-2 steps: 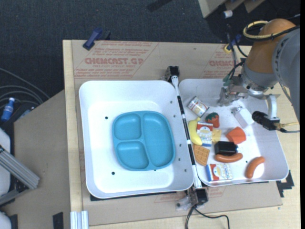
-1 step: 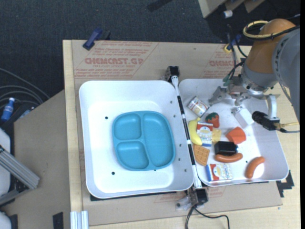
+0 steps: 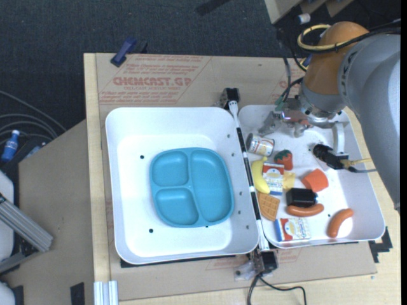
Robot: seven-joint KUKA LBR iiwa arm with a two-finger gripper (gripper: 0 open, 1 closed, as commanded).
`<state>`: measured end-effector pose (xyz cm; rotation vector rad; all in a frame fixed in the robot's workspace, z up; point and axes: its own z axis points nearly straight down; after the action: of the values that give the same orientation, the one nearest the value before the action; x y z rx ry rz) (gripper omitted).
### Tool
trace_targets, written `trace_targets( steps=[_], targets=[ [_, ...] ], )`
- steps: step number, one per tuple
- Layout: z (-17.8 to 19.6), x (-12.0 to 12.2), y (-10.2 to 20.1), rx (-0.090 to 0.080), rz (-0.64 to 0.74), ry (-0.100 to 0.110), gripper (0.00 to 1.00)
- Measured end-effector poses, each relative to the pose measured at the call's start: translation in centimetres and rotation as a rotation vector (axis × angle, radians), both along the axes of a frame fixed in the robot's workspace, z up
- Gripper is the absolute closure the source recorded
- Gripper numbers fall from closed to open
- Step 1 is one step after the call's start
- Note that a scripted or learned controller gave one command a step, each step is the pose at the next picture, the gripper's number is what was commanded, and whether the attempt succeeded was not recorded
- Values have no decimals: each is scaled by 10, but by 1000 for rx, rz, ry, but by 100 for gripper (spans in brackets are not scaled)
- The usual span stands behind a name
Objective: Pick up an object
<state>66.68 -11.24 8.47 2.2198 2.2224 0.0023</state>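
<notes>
On the left half of the surface (image 3: 95, 170) sits the left bin (image 3: 121, 138), a shallow white tray. In its middle lies a blue divided plate (image 3: 191, 187) with three compartments, tilted a little against the bin's edges. A dark blue clip-like item (image 3: 123, 52) rests off the surface's far left corner, on the dark floor.

The right bin (image 3: 372, 218) lies just beside the left one, their inner rims touching along the middle of the surface. It holds the loose objects for picking. Near its far left corner a small metal can (image 3: 261, 146) lies on its side. Just nearer is a yellow banana-shaped toy (image 3: 257, 176), touching a small red and white carton (image 3: 274, 174); a red and green toy (image 3: 284, 158) sits at the carton's far edge. Below the banana is a waffle-patterned piece (image 3: 269, 205). Toward the near rim lies another red and white packet (image 3: 296, 229). An orange wedge-shaped piece (image 3: 315, 180) lies in the bin's middle, with a black block (image 3: 301, 197) just nearer, and a reddish sausage (image 3: 306, 210) touches that block's near side. A second sausage (image 3: 340, 222) lies toward the near right corner.

The hand (image 3: 294, 121) hangs over the far end of the right bin, near the can; whether it is released or clenched I cannot tell, and nothing shows in its grip.
</notes>
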Motion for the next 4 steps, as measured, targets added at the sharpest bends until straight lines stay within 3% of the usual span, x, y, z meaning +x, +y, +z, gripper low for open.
trace_targets(
  steps=[1, 2, 3, 4],
  targets=[
    [11, 1, 0, -1, 1, -2, 100],
    [11, 1, 0, -1, 1, -2, 0],
    [0, -61, 6, 0, -2, 4, 0],
    [10, -60, 6, 0, -2, 2, 100]
  ],
)
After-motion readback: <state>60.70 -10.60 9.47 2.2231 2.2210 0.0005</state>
